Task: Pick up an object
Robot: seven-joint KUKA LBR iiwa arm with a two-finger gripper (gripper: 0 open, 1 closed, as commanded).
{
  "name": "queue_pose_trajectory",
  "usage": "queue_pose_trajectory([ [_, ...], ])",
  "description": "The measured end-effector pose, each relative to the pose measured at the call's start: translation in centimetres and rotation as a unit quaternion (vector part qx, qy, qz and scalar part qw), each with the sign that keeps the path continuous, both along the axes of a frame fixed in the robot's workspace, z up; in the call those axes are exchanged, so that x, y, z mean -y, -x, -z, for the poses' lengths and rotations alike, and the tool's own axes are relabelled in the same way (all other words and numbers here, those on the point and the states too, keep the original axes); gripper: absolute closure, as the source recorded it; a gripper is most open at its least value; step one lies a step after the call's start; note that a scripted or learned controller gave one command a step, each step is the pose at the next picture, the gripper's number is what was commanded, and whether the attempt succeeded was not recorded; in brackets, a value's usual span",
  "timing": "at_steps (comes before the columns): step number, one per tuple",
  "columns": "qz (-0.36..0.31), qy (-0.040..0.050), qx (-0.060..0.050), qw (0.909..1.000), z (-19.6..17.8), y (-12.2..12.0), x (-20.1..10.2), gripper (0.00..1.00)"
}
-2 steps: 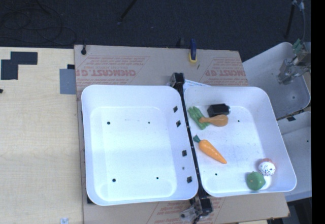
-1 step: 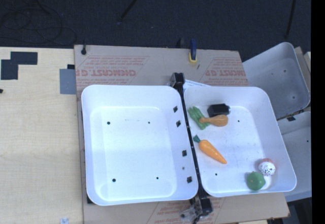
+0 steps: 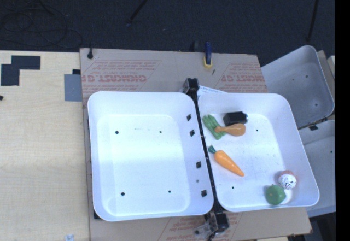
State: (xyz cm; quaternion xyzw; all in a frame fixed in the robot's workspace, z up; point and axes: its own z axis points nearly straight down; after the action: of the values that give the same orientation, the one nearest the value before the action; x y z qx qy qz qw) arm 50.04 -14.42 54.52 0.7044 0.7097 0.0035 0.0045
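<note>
Both white bins, the left bin (image 3: 104, 125) and the right bin (image 3: 284, 119), look like smooth plastic with a soft sheen. Beneath them lies a matt brown cardboard sheet (image 3: 136, 70) with red print. The bench (image 3: 38, 147) looks like pale wood, matt. Two carrots (image 3: 228, 163) (image 3: 232, 130) look like glossy plastic, as does a green ball (image 3: 275, 194). A dimpled white ball (image 3: 287, 181) sits by it. The black block (image 3: 235, 118) seems matt.

Two white bins side by side, centre frame: left bin (image 3: 142, 158); right bin (image 3: 273, 125) holding carrot (image 3: 227, 162), second carrot with green top (image 3: 225, 129) touching black block (image 3: 235, 118), green ball (image 3: 275, 194) beside white speckled ball (image 3: 287, 181), lower right corner.
</note>
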Motion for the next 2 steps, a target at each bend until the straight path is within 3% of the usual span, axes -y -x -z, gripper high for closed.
queue_pose_trajectory([
  [1, 0.003, -0.0007, -0.007, 1.0, 0.78, 0.01, 0.3, 0.0],
  [2, 0.002, -0.0004, -0.008, 1.0, -0.22, -0.06, 0.27, 1.0],
])
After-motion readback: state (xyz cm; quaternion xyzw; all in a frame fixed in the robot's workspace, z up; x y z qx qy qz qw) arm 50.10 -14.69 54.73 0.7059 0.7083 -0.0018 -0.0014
